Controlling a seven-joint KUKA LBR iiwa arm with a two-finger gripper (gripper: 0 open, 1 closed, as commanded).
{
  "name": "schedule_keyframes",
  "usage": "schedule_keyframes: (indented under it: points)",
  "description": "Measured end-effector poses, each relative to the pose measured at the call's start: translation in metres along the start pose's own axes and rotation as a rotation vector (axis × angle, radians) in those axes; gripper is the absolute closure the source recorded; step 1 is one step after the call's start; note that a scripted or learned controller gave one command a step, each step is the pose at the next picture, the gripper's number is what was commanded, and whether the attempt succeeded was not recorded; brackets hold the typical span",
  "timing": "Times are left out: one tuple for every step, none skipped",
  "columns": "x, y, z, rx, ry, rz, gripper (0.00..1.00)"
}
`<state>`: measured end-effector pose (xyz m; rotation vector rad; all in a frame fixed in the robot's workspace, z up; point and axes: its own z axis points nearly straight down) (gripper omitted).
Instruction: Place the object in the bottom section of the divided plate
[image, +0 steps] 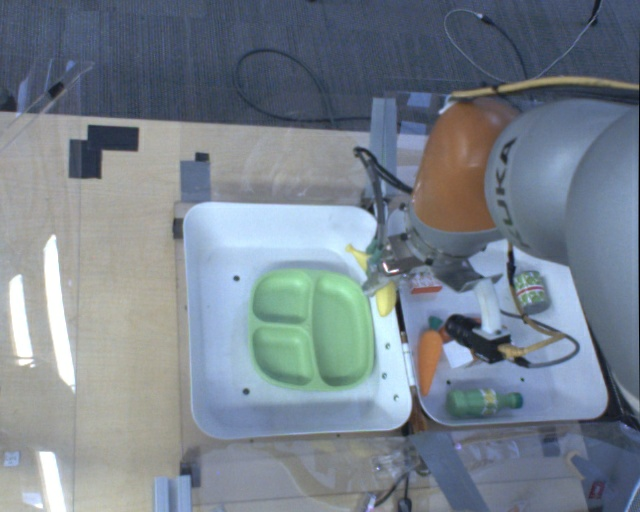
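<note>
Pale wood bench (100, 330) across most of the view, with streaks of glare at the left. Black L-shaped patch (100, 148) stuck near its far left corner, small grey bracket (196, 180) further right. Dark grey-blue carpet (200, 50) beyond the far edge. Black cable (290, 85) looped loosely on it, thinner white cable (500, 45) curling at the upper right. Clear plastic guard (50, 85) at the far left corner, faint and see-through.
</note>
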<state>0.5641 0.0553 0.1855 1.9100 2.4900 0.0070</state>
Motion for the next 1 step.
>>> schedule_keyframes:
  points:
    - [-0.0004, 0.0000, -0.0001, 0.000, 0.000, 0.001, 0.00]
